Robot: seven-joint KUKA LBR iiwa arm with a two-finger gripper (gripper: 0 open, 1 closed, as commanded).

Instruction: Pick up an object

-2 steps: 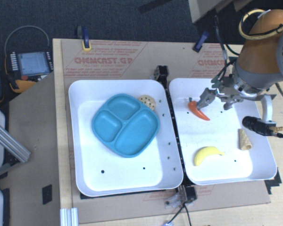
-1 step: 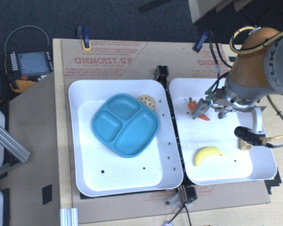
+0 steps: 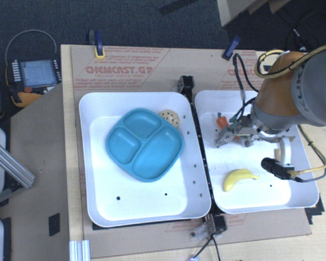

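Yellow plastic banana sits apart from the pincer, grip state I can't tell, so it might grab nothing.

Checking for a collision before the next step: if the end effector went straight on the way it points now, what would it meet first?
The end effector points down and left in the right bin. Most likely it meets that bin's bare white floor first; the orange object sits just beside it. Depth is unclear.

2 white bins on a cardboard sheet; blue clamp top edge, handheld controller upper left of frame.
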